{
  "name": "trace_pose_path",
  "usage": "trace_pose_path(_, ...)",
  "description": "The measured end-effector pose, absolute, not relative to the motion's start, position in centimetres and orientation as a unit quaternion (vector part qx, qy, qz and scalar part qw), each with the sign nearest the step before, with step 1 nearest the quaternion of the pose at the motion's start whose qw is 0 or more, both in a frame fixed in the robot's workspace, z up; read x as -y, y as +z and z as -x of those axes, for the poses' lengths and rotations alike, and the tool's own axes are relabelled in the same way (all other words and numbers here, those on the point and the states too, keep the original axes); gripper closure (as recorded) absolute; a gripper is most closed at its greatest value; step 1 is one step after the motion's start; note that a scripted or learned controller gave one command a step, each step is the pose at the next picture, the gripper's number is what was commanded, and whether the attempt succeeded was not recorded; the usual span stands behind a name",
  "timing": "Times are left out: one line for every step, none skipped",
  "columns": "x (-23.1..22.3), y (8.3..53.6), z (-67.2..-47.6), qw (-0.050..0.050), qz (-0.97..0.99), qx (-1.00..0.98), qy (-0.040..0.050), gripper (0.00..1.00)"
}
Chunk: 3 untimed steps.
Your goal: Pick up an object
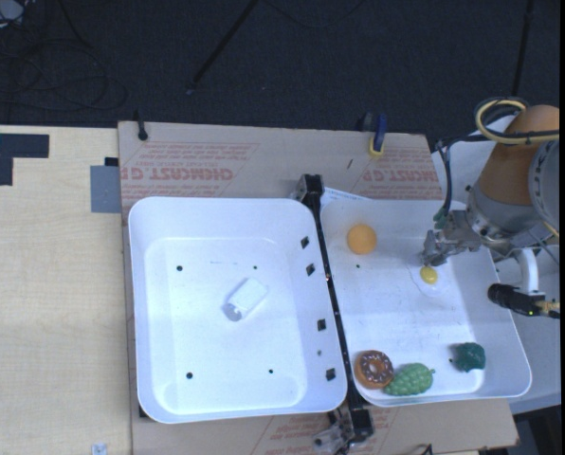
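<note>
My gripper (436, 254) hangs low over the right bin (406, 301), near its upper right part. A small yellow object (428, 275) lies just below the fingertips, close to them or touching. An orange ball (362, 239) rests to the left of the gripper in the same bin. Along the bin's front edge lie a sprinkled donut (373, 369), a green grape bunch (410, 380) and a dark green piece (469, 356). A white cup-like object (246, 299) lies on its side in the left bin (169, 349).
A black divider (324, 282) with clips runs between the two bins. The arm's grey body and orange band (524, 173) stand over the right bin's right rim, with cables around them. Cardboard (226, 164) lies beneath the bins.
</note>
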<state>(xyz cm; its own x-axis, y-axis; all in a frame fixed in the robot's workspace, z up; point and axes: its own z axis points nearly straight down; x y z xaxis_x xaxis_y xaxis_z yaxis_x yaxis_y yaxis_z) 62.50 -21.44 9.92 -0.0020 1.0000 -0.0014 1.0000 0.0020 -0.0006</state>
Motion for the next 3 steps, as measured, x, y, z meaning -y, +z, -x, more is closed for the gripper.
trace_pose_path(21.4,16.4,-62.5,0.002,-0.707,-0.708,0.0008,1.0)
trace_pose_path(21.4,16.0,-62.5,0.0,-0.706,-0.708,-0.0005,0.0)
trace_pose_path(21.2,8.4,-64.4,-0.001,-0.705,-0.709,-0.001,0.0)
